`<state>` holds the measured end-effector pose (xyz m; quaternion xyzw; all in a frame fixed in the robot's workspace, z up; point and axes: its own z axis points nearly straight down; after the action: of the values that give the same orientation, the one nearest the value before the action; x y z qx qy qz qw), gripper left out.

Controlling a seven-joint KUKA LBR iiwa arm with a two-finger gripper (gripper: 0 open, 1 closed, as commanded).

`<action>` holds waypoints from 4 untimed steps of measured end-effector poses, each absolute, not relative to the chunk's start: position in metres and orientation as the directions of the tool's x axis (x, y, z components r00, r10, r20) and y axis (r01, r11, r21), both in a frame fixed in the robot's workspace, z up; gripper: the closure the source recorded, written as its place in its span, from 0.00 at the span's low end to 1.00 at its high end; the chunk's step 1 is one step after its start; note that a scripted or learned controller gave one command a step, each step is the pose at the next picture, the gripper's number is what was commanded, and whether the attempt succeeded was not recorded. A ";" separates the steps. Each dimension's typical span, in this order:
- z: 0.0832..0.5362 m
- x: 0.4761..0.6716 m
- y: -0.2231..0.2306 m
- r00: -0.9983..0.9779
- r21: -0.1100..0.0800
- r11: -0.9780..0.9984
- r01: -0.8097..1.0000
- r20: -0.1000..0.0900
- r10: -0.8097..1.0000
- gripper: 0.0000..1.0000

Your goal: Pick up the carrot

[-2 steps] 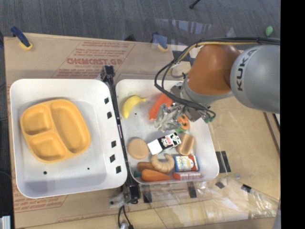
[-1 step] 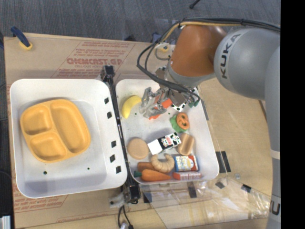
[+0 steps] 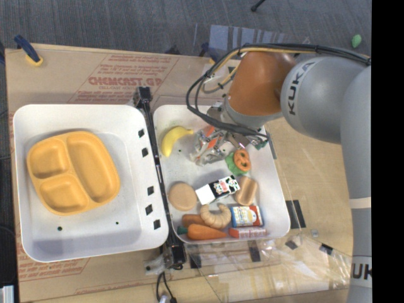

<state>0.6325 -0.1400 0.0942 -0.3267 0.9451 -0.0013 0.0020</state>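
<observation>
Tool (image 3: pixel 211 145) hovers over upper part of right bin (image 3: pixel 278 188), near banana (image 3: pixel 173 139); opening cannot be told. Carrot (image 3: pixel 205 233) lies at bin's near edge, touching croissant (image 3: pixel 216 215). Best approach: travel down-frame, align across carrot's width, avoid neighbours.

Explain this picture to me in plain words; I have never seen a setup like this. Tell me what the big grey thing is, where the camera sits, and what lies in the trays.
The grey and orange machine is a robot arm reaching in from the right; one fixed camera looks down on the bench at a slant. Its gripper hangs over the right bin, near the far end. That bin holds toy food: a banana, a milk carton, a round cookie and, at the near edge, the carrot it should pick up. The left bin holds a yellow divided plate. I cannot tell whether the gripper holds anything.
</observation>
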 end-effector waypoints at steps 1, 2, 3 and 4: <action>0.095 0.622 -0.201 -0.639 -0.005 0.639 -0.769 -0.005 -0.769 1.00; 0.093 0.586 -0.208 -0.188 0.000 0.188 -0.982 -0.002 -0.982 1.00; 0.094 0.639 -0.189 0.125 -0.005 -0.125 -0.992 -0.001 -0.992 1.00; 0.135 0.640 -0.198 -0.199 -0.005 0.199 -0.980 -0.002 -0.980 1.00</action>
<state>0.6399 -0.1985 0.1353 -0.6329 0.7742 -0.0013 0.0023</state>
